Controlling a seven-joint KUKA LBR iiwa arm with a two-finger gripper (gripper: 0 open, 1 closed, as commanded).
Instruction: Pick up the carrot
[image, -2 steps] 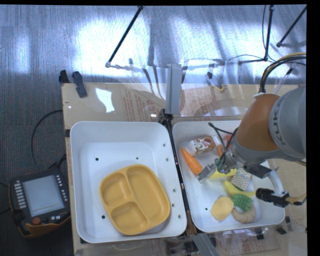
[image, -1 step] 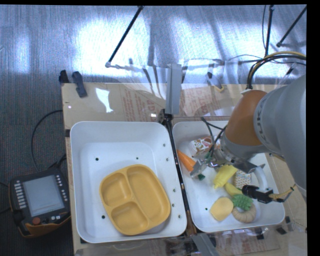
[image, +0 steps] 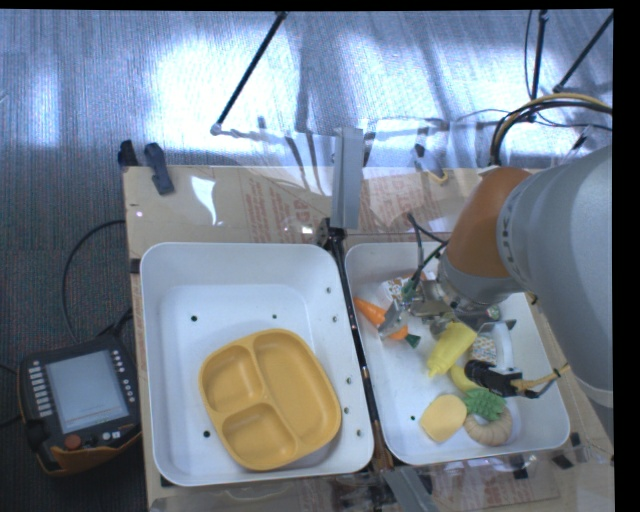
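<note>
One yellow tray (image: 268, 398) sits in the left bin (image: 170, 300). In the right bin (image: 545, 420), one carrot (image: 372, 312) lies at the left wall, the gripper (image: 400, 318) touching it (grip state impossible to tell). Judged: grasp stage; next, close and lift. One arm (image: 540, 240).

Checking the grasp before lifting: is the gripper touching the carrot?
Cannot tell. In the camera view the gripper overlaps the carrot, so neither contact nor gap shows plainly.
</note>
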